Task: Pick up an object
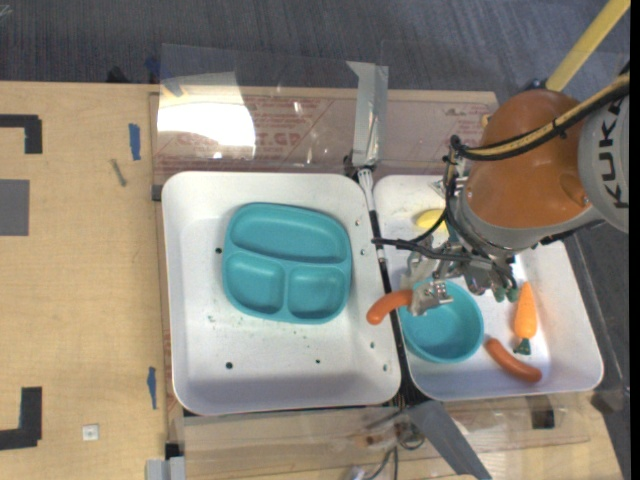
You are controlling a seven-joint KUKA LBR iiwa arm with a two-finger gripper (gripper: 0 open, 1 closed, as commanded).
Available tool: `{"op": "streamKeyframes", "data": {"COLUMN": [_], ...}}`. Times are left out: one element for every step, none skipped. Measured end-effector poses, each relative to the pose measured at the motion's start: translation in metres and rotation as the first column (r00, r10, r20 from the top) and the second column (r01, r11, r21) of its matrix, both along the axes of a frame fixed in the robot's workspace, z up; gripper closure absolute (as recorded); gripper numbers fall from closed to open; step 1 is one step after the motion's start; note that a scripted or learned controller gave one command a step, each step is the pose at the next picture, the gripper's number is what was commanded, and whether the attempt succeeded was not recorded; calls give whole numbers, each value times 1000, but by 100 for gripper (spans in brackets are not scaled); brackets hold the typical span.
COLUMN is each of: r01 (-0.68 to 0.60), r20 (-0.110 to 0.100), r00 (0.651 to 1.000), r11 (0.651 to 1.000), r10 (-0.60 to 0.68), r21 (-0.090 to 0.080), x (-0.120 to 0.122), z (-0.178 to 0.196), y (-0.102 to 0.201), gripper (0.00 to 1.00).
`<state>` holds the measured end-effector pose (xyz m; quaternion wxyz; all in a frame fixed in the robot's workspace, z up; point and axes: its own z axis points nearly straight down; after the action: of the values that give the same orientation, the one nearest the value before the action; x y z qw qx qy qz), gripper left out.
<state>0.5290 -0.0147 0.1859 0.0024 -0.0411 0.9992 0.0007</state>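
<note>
My gripper point(420, 296) hangs under the orange wrist at the left side of the right bin point(572, 360). Its metal fingers are closed on the right end of an orange sausage point(385, 308). The sausage sticks out to the left and slants down across the rim between the two bins. A teal bowl point(447, 334) sits just below and to the right of the gripper. Lying right of the bowl is a carrot point(525, 313), with a second orange sausage point(512, 360) below it. A yellow piece point(430, 218) peeks out behind the wrist.
A teal divided tray point(287, 260) lies in the middle of the left bin point(190, 298). The arm's bulk covers the upper middle of the right bin. A clear plastic sheet and a metal bar stand behind the bins.
</note>
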Motion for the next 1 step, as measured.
{"op": "streamKeyframes", "data": {"r01": [-268], "r20": [4], "r00": [963], "r11": [963], "r10": [268], "r21": [-4], "x": [48], "z": [0], "y": [-70], "gripper": [100]}}
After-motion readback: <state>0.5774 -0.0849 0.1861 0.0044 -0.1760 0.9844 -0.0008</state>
